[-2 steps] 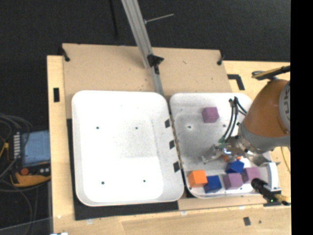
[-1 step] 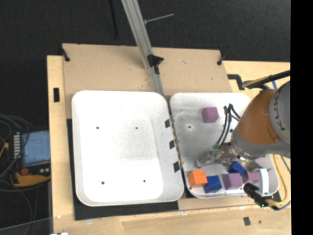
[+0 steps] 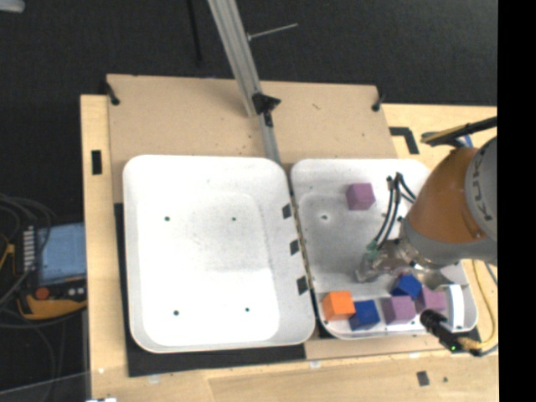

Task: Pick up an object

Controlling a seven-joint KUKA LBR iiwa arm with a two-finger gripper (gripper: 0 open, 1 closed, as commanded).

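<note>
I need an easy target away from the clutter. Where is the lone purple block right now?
The lone purple block sits in the right bin, toward its far side, apart from the cluster of blocks along the near edge and up-left of the gripper.

Just one fixed camera, mounted above the bench [image 3: 234,115] and looking down at a slant. It takes in both white bins, the left bin [image 3: 209,249] and the right bin [image 3: 327,199], from fairly far back, with dark floor visible past the bench's far edge.
</note>
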